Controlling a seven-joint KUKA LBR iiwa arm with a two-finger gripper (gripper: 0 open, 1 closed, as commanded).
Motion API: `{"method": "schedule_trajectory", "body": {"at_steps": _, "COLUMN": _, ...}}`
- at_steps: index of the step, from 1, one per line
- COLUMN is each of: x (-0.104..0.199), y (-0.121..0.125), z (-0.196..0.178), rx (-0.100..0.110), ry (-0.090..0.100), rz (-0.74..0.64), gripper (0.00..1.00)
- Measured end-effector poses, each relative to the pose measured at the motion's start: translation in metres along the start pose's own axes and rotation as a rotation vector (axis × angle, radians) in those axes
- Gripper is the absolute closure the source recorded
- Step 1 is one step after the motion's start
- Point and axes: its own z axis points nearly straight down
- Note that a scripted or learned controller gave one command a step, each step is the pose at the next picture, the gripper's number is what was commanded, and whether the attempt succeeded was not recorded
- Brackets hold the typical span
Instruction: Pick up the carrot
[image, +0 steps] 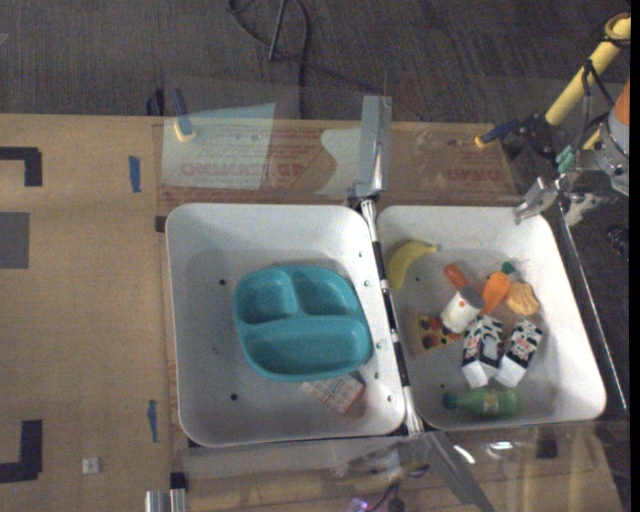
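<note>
Arm waits at far right as carrot lies crowded in right bin.

Your carrot (496, 289) sits mid-bin in the right bin (575, 300), touching a tan piece (522, 299) on its right, milk cartons (500, 350) just near of it. Come straight down and close across its narrow width. The gripper (556, 194) hovers over the bin's far right corner; whether it is open, you cannot tell.
</note>
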Motion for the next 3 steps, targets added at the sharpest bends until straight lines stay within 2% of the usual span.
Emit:
{"method": "schedule_trajectory", "body": {"at_steps": 1, "x": 0.008, "y": -0.036, "z": 0.13, "rx": -0.008, "ry": 0.006, "rz": -0.012, "gripper": 0.0}}
{"method": "schedule_trajectory", "body": {"at_steps": 2, "x": 0.007, "y": -0.036, "z": 0.12, "rx": -0.009, "ry": 0.001, "rz": -0.012, "gripper": 1.0}}
{"method": "schedule_trajectory", "body": {"at_steps": 3, "x": 0.069, "y": -0.044, "z": 0.016, "rx": -0.001, "ry": 0.0, "rz": 0.123, "gripper": 1.0}}
